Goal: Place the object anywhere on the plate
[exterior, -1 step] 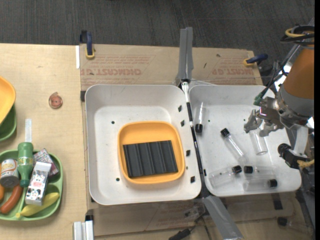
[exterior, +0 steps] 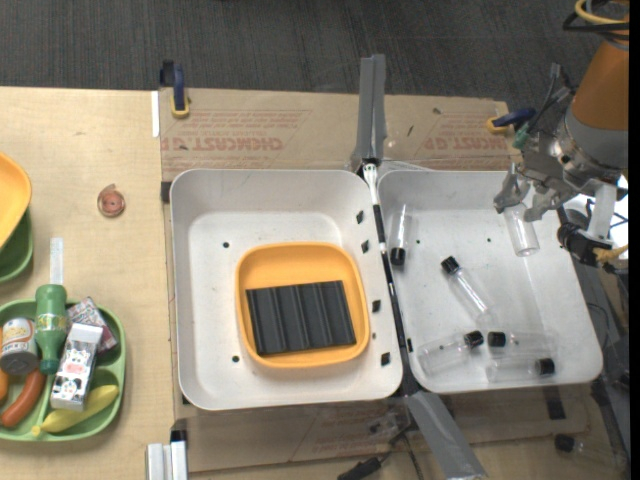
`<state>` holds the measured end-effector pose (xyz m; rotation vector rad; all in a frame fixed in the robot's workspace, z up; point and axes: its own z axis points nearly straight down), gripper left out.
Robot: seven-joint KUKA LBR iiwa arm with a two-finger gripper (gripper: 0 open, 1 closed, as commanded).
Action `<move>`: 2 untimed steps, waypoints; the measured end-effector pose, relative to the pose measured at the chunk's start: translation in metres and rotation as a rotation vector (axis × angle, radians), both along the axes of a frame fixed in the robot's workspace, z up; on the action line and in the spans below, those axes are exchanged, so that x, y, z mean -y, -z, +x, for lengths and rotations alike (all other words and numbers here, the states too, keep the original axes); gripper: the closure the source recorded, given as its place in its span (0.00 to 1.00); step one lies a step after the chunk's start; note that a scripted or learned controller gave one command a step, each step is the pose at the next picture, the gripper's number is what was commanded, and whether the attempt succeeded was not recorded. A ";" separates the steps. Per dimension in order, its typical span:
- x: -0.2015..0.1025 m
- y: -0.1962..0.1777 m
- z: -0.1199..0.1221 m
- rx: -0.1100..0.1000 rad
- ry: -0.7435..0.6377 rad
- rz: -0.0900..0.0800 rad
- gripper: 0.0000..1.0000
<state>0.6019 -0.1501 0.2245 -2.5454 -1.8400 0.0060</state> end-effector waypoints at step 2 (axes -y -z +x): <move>0.073 -0.068 0.057 0.004 -0.568 -0.001 1.00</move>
